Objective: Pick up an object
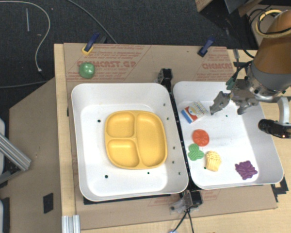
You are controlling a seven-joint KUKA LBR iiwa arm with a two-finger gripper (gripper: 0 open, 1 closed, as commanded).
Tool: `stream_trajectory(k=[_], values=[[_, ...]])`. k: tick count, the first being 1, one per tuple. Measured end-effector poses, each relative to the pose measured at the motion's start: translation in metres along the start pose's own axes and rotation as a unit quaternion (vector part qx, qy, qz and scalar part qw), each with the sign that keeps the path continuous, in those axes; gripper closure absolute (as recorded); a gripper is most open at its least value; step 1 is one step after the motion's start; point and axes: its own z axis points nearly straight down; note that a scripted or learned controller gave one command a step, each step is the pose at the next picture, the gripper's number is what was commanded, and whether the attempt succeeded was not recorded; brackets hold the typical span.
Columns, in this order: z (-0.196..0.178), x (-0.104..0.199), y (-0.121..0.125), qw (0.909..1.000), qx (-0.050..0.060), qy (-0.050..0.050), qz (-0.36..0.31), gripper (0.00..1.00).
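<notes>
My gripper (pixel 231 105) hangs over the back part of the right bin (pixel 266 152), its two fingers spread open with nothing between them. To its left lies a small white, red and blue packet (pixel 193 112). Nearer the front are a round red-orange piece (pixel 201 138), a green toy (pixel 196 153), a pale yellow corn-like toy (pixel 213 160) and a purple grape cluster (pixel 246 169). All of these lie on the bin floor, apart from the gripper.
The left bin (pixel 87 135) holds a yellow divided plate (pixel 135 139). A green ball (pixel 87 70) rests on the cardboard behind the left bin. Blue clamps (pixel 91 44) pin the cardboard's back edge. The grey and orange arm (pixel 276 52) comes in from the upper right.
</notes>
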Motion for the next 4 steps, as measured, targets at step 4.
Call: stream_trajectory(k=[4], values=[[0.128, -0.003, -0.002, 1.0, -0.007, -0.001, -0.001, 0.0]])
